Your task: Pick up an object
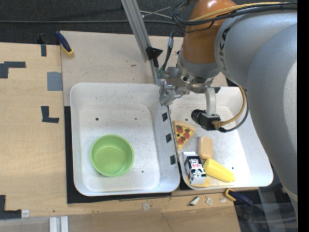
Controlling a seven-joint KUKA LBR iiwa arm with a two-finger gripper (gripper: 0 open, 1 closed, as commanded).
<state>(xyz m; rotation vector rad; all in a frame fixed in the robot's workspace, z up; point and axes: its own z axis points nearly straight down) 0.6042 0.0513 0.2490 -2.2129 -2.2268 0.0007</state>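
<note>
Above divider between bins: pincer [166, 98], grip state unclear; green bowl [112, 154] alone in left bin [82, 100].

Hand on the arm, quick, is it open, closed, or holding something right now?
Hand: cannot be told. It hangs over the divide between the two bins, with nothing visibly in it.

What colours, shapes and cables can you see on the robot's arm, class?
The arm has bulky, rounded grey casings with a glossy orange band above the wrist. Black and yellowish cables loop around it. The metallic end effector sits below, beside a black cylindrical fitting.
</note>
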